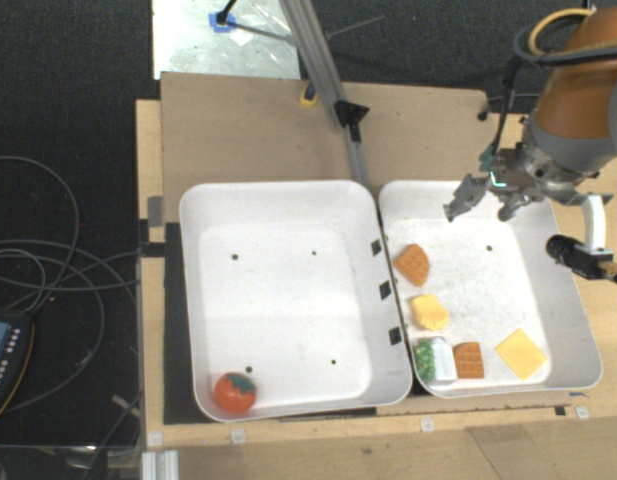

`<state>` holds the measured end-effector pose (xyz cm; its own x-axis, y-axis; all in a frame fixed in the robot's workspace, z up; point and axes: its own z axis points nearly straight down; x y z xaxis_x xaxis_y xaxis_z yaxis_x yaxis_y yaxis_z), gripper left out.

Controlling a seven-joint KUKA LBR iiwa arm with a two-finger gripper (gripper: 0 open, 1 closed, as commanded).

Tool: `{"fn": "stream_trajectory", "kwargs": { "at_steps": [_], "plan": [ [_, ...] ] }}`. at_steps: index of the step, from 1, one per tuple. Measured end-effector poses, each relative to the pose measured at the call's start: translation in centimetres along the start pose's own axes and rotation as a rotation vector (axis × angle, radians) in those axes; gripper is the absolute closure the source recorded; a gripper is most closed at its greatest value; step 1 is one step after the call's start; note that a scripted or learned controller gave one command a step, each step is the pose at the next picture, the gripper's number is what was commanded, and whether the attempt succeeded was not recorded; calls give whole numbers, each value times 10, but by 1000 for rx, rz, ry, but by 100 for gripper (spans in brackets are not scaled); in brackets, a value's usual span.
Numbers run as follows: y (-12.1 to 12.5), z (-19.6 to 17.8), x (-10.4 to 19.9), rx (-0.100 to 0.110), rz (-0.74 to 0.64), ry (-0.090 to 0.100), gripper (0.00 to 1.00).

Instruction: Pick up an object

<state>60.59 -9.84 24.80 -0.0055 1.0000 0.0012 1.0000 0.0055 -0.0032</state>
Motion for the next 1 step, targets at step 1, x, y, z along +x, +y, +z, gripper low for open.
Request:
{"fn": "stream_trajectory", "kwargs": {
  "at_steps": [1],
  "plan": [
    [1, -2, 0, -4, 2, -1, 0]
  ]
}}
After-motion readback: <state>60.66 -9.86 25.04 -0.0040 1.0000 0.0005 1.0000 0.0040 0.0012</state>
